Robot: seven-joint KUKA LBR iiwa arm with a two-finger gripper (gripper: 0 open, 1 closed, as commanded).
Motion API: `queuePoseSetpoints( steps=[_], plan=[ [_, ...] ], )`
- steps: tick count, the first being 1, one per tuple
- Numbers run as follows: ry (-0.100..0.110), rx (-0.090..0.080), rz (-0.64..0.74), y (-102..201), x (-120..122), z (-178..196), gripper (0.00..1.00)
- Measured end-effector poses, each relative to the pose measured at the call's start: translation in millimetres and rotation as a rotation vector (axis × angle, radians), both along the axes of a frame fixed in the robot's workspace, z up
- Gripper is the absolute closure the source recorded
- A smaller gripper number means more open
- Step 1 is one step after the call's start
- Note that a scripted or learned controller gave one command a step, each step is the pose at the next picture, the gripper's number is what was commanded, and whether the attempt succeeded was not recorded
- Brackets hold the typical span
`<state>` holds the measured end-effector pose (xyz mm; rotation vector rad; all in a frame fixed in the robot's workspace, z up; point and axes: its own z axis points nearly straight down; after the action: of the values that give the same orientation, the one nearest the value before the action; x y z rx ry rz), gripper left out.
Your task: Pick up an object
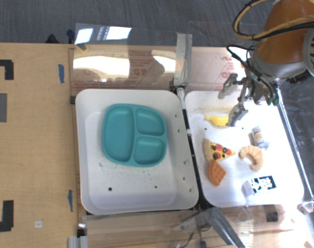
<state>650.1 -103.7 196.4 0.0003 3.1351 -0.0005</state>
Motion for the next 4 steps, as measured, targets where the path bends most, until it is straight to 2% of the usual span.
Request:
queuePoseSetpoints(
  steps=[2, 3, 4],
  plan=[
    [0.0, 0.0, 0.0, 0, 0, 0, 0.0],
    [-0.007, -0.003, 0.07, -66, 2, -106, 0.0],
    [-0.017, -0.005, 0.073, -64, 5, -93, 1.0]
  ],
)
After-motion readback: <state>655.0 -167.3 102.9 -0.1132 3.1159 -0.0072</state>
